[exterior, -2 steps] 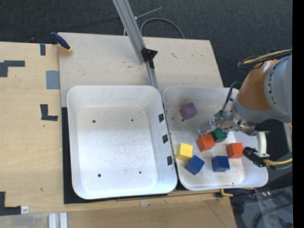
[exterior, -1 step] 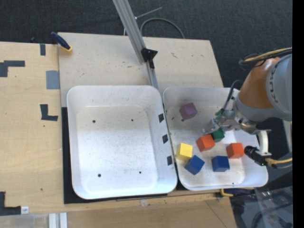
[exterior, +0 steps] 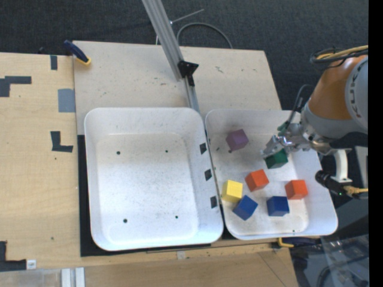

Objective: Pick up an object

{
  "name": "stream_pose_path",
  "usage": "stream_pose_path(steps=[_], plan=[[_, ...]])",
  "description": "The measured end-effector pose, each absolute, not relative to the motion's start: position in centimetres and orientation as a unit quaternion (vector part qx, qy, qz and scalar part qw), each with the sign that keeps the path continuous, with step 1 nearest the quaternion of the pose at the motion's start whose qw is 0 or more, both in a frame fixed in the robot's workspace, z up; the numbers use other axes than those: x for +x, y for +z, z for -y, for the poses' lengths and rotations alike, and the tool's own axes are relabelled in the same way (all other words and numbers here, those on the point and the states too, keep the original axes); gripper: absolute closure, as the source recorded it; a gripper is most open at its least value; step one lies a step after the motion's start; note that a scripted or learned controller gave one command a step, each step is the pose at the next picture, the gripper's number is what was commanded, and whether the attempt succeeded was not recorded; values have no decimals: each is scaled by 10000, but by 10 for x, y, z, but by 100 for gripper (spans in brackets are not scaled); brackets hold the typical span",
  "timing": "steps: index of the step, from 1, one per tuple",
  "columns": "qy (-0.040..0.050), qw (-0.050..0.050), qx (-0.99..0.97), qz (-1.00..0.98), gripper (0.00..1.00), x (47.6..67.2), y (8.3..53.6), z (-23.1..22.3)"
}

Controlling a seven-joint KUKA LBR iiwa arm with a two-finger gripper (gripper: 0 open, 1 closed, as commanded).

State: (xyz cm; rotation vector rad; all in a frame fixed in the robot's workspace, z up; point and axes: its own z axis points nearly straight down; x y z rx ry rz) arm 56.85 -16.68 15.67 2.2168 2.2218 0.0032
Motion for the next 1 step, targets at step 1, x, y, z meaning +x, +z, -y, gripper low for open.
stream_pose_path(steps=[1], plan=[[7, 14, 7065, -7077, 100, 569, 203, 166]])
